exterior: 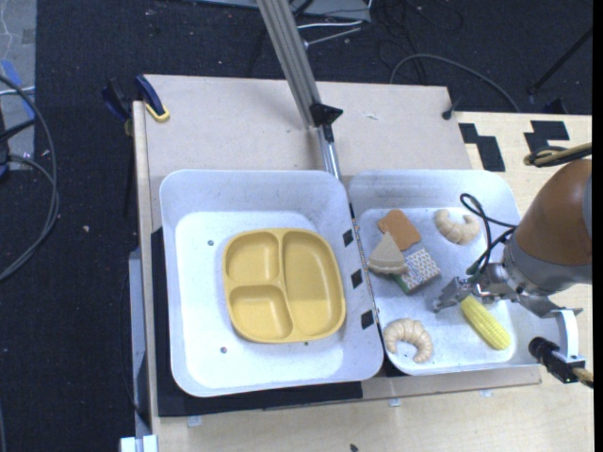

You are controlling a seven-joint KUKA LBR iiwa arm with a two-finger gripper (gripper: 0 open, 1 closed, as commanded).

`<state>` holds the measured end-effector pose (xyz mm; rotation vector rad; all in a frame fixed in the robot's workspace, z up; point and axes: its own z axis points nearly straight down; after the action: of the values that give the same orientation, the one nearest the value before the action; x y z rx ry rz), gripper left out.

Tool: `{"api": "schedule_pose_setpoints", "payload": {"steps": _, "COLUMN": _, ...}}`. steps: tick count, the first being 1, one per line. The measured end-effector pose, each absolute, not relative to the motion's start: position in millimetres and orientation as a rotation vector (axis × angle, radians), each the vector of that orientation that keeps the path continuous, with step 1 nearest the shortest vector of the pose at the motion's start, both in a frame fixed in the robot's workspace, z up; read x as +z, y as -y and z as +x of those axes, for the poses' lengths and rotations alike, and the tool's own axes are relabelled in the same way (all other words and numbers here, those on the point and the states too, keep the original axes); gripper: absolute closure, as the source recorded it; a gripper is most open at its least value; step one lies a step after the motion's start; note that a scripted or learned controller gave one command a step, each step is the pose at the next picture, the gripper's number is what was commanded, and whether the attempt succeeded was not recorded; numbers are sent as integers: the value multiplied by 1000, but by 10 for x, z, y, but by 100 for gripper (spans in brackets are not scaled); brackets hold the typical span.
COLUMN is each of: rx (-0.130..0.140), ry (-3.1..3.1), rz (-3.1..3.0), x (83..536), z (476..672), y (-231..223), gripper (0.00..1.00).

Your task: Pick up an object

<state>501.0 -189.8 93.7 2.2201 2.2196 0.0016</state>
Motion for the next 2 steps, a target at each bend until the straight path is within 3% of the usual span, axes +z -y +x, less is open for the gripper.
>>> {"api": "schedule_pose_setpoints", "payload": {"steps": 1, "rx": 3, "ry": -2211, "rz": 2216, "x": 1062, "z": 5027, "y": 1919, "gripper": 100}}
{"api": "schedule_pose_setpoints", "payload": {"steps": 2, "rx": 4, "ry": -2222, "rz": 2214, "x": 1606, "z": 5098, "y": 1831, "gripper": 100}}
